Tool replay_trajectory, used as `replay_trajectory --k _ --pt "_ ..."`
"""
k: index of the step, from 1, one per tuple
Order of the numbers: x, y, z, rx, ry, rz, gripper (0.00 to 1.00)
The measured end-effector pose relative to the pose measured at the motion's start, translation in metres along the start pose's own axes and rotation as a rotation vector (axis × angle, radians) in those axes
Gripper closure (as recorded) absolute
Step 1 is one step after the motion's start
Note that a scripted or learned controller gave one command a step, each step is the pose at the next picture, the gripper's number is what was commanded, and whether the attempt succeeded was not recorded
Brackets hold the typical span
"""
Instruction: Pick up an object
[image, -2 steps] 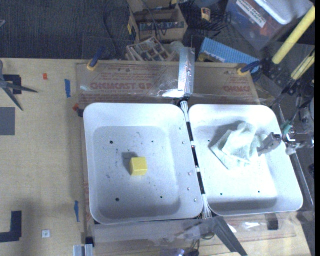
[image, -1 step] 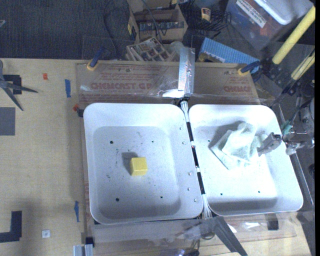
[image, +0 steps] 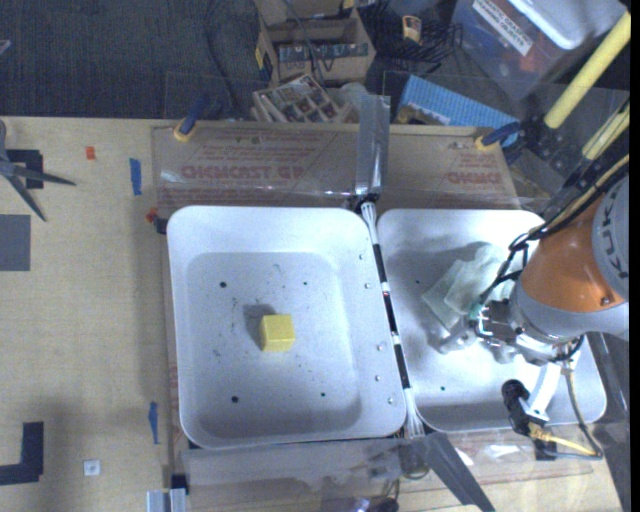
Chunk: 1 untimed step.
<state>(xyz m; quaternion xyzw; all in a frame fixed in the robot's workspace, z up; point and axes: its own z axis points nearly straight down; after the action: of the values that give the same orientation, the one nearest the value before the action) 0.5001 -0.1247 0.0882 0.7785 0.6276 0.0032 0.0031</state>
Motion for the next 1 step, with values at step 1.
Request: replay_trajectory --k 1 --pt "-0.0019 0.0011 -0.0107 -0.004 0.0 0.006 1.0"
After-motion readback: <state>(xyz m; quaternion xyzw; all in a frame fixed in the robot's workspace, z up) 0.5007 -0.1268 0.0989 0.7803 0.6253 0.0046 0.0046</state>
